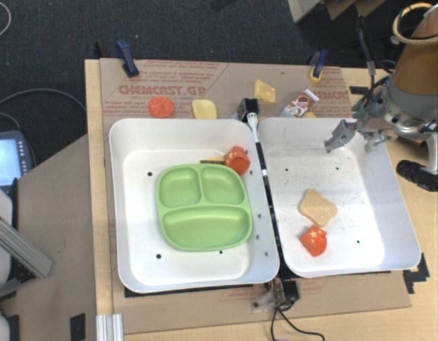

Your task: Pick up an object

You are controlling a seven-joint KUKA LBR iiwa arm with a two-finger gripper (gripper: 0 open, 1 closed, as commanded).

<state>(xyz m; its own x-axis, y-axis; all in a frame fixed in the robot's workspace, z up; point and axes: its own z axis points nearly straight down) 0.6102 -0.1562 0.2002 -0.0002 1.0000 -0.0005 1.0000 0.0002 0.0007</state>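
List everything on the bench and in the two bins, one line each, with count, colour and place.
bins: 2, white, side by side on the bench
divided plate: 1, green, middle of the left bin
red toy: 1, red-orange, left bin, at the plate's upper right corner
bread-like piece: 1, tan, lower middle of the right bin
tomato-like toy: 1, red, right bin, just below the tan piece
round disc: 1, orange-red, on the cardboard behind the left bin
yellow pieces: 2, pale yellow, on the cardboard behind the bins
small packet: 1, red and white, behind the right bin
clamps: 2, blue, back edge of the cardboard
gripper: 1, grey, over the right bin's upper part
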